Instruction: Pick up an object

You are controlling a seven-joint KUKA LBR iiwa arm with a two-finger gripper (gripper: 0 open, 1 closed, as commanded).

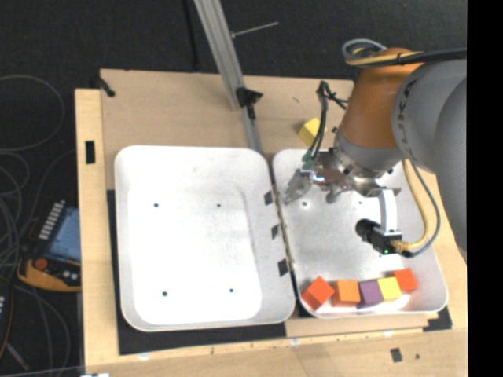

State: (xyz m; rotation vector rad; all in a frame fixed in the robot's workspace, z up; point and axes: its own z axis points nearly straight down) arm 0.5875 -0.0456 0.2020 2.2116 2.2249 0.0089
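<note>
Five blocks line the near wall of the right bin (440, 293), well below the gripper (314, 185): red-orange block (318, 291), orange block (347, 290), purple block (369, 291), yellow block (390, 288), red block (405, 280). They touch side to side, so target an end one, probably red-orange, to get finger room. Gripper sits at the bin's upper left, carrying nothing; finger spread unclear. Another yellow block (310, 129) lies just above it, outside the bin.
</note>
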